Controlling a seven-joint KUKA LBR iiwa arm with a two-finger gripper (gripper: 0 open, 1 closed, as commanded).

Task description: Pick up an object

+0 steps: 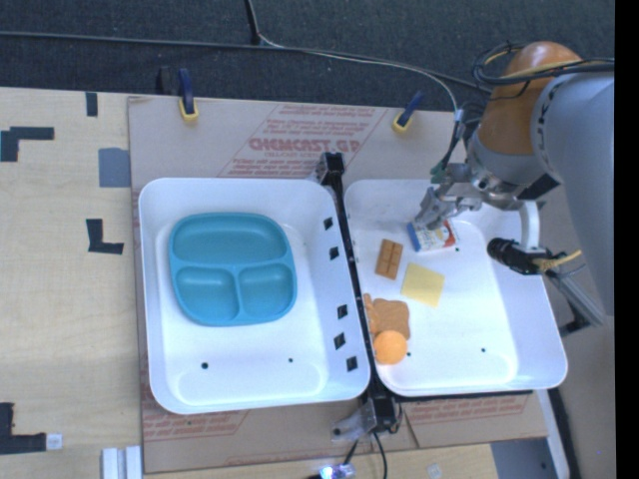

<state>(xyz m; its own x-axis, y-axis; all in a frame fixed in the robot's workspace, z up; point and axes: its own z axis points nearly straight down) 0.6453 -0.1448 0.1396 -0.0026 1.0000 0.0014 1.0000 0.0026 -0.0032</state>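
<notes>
1. The gripper (pixel 436 218) hangs over the right bin (pixel 519 367), at a small white, red and blue packet (pixel 435 236).
2. Nearer lie a brown waffle piece (pixel 388 258), yellow block (pixel 423 284) and orange ball (pixel 389 347).
3. The left bin (pixel 160 367) holds a blue divided plate (pixel 233 268).
</notes>
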